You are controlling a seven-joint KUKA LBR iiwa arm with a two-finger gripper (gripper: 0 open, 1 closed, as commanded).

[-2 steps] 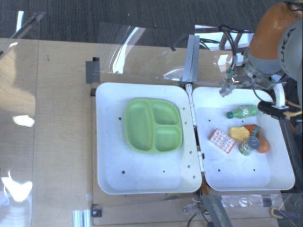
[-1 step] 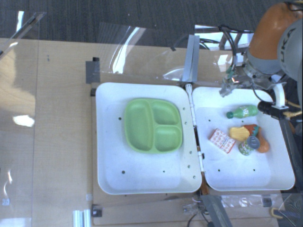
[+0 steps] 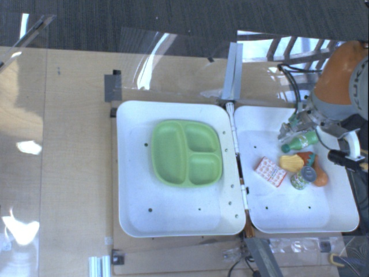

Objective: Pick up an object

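While the arm (image 3: 346,79) reaches in at the right of the frame, the claw (image 3: 295,126) sits low over the right bin (image 3: 288,212), at the upper edge of a cluster of small items. Its state cannot be told from this angle. A green bottle-like object (image 3: 301,142) lies just beside it, touching a yellow piece (image 3: 292,163). A red-patterned packet (image 3: 270,172) lies slightly apart. The left bin (image 3: 132,212) holds a green divided plate (image 3: 187,153). Recommended: centre on one item, descend vertically, avoid disturbing its neighbours.
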